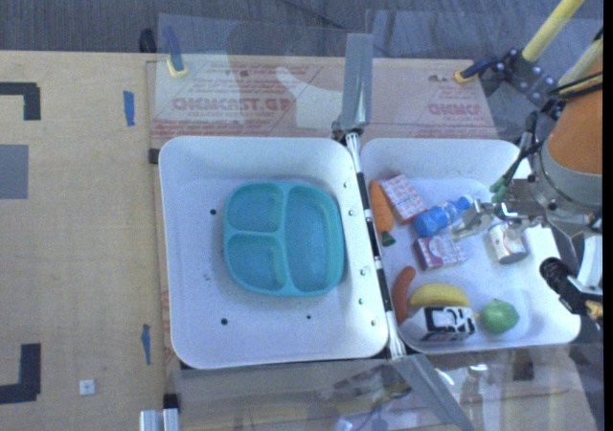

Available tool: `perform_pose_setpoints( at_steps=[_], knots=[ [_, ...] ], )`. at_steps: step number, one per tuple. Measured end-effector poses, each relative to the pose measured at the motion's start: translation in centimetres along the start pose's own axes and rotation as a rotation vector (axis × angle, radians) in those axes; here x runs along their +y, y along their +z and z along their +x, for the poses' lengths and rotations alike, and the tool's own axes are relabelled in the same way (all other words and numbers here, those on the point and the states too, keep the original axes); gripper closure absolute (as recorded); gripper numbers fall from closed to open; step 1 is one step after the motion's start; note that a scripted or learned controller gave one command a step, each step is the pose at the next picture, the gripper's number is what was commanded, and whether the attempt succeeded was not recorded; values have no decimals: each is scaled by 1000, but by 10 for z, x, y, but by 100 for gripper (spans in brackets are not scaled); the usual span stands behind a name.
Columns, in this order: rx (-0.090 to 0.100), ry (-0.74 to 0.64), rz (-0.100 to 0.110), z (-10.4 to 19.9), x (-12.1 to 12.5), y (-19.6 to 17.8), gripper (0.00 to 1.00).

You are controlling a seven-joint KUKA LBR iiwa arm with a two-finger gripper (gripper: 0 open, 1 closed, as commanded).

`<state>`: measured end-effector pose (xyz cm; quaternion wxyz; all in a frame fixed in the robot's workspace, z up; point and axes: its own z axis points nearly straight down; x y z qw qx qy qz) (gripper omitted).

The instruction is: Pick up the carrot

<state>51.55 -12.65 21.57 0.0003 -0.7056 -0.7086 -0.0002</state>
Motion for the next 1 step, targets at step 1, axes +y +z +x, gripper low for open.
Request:
perform_pose_setpoints(
  at_steps=[1],
  knots=[
    [-1,-250,-3,25,55,108,0]
  ],
)
